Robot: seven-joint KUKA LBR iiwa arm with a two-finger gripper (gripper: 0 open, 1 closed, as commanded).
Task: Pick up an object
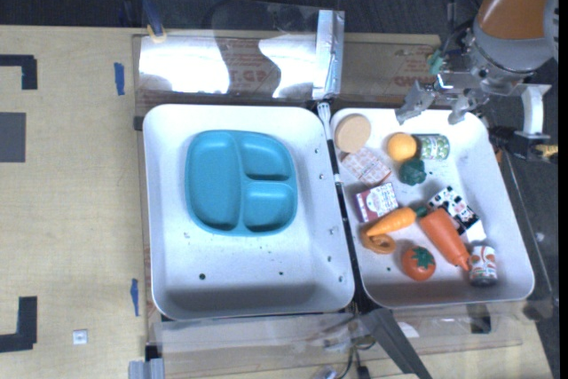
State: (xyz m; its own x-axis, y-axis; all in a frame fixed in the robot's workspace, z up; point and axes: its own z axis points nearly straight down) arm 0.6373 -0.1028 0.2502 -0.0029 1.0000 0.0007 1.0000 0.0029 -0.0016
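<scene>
Gripper [437, 105] over right bin's [509, 182] far rim, fingers apart, nothing between them. Orange ball [401, 146] lies just below-left, possibly a toy fruit.

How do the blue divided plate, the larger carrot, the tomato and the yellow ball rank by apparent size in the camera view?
1. blue divided plate, by far the largest
2. larger carrot
3. tomato
4. yellow ball

The tomato and ball look close in size; that order is unsure.

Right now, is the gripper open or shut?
Open: the gripper hangs over the right bin's far edge, fingers spread apart with nothing between them.
</scene>
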